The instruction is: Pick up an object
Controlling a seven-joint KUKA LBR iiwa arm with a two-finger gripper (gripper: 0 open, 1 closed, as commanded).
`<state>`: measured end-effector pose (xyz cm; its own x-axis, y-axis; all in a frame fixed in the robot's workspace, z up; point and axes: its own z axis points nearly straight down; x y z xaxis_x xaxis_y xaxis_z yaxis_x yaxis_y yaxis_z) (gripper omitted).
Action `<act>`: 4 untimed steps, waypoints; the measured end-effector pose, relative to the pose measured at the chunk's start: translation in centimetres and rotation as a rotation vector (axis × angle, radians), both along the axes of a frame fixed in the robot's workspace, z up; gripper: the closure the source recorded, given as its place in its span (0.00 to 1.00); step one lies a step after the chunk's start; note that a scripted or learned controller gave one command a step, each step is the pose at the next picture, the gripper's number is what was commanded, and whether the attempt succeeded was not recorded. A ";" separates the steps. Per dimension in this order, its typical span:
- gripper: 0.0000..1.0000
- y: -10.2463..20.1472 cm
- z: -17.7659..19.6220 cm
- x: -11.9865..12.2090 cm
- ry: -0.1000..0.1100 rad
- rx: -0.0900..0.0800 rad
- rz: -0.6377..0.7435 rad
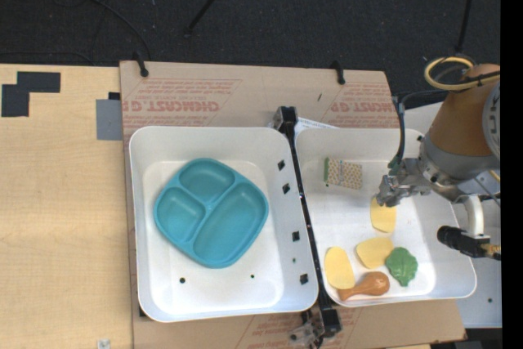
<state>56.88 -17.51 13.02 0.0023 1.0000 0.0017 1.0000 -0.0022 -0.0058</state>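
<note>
Two-finger metal gripper [393, 194] sits in right white bin [441, 284], right above pale yellow flat plastic piece [383, 218], touching or nearly; can't tell if fingers are apart or clamped. Piece prob light, stiff, smooth, so slippery; best pinched across its thin edges. Teal divided plate [212, 211] in left bin.

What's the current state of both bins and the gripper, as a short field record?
left bin: holds a teal divided plate
right bin: holds the loose items
items near front: two yellow pieces, green piece, orange-brown piece
item near back: small patterned sponge-like block
gripper: over the right bin, directly above a third yellow piece
grasp: finger state not readable; contact with the yellow piece cannot be confirmed
arm: enters from the right
</note>
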 end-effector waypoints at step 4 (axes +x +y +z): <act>1.00 10.3 9.8 -3.0 0.000 0.000 0.004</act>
<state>53.90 -7.22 22.87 -0.0022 1.0000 0.0018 1.0000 0.0022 -0.0060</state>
